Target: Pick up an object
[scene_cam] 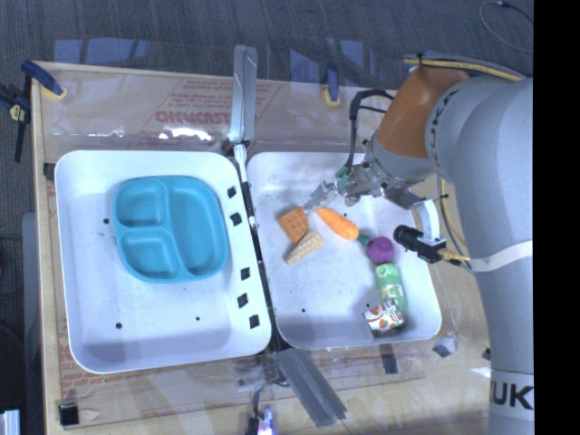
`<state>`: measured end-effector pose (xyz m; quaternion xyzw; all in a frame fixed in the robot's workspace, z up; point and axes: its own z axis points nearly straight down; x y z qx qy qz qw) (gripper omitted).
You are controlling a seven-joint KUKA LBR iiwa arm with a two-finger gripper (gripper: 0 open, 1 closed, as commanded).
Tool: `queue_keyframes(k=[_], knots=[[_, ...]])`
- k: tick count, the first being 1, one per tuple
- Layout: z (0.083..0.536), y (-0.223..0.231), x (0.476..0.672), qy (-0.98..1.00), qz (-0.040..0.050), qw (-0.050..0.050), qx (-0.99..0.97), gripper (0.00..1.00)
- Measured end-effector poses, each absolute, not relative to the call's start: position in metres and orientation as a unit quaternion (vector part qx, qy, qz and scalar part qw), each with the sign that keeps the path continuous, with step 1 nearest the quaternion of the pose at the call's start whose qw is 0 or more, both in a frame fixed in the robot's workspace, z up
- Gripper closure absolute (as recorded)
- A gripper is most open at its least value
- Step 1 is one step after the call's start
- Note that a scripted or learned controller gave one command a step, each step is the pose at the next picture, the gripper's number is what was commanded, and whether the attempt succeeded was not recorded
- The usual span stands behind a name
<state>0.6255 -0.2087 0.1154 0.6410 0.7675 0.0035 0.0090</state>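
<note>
the grey arm with the orange band (412, 116) reached in from the right over the far part of the right shallow white bin (299, 329). its two-finger metal gripper (323, 195) pointed left and down, just above the bin floor, with its tips close beside the far end of the orange plastic carrot (339, 225). whether the claw was open or closed could not be told at this size; nothing showed between the tips.

the carrot lay slantwise in the middle of the right bin. just left of it sat an orange waffle-textured square piece (292, 222), and touching that piece's near side lay a pale yellow corn-like cob (304, 247). right of the carrot's near end was a small round purple toy with a green top (380, 247). nearer still, along the bin's right side, lay a green plastic bottle (390, 285), and at its near end a small red and white carton (384, 319).

the left shallow white bin (91, 333) held a light blue plastic tray with three compartments (170, 227), lying flat in its far half.
</note>
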Motion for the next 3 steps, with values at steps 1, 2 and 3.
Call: queue_keyframes(k=[1,2,3], knots=[[0.099,-0.209,0.619,0.769,0.0026,0.005,0.639,0.0],[0.11,-0.208,0.62,0.771,0.0028,0.005,0.637,1.0],[0.11,-0.208,0.62,0.771,0.0027,0.005,0.637,0.0]])
